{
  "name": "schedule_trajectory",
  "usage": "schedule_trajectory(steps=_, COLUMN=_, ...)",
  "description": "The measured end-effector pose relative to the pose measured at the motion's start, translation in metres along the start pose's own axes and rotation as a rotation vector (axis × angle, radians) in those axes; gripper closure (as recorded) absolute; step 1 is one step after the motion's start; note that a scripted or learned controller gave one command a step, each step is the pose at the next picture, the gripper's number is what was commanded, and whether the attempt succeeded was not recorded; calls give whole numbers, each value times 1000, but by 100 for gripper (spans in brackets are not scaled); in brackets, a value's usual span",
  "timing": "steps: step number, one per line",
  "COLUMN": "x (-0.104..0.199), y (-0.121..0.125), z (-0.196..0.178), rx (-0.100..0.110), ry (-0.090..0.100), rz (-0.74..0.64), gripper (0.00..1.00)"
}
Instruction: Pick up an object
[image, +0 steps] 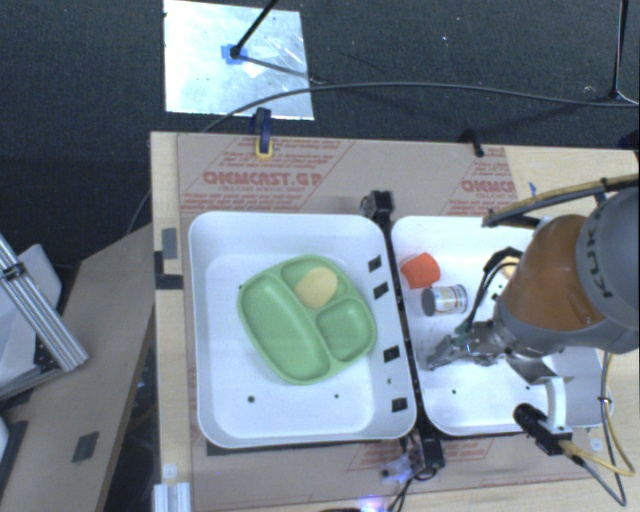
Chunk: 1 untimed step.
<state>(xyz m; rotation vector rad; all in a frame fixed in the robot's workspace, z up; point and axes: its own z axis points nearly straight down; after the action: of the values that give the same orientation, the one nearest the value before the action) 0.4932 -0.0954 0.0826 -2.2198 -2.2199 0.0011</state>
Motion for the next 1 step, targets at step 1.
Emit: schedule_trajectory(steps=1, x=0, y=2, z=-13, rx=-5, ry=-1, rz=-1, gripper=100)
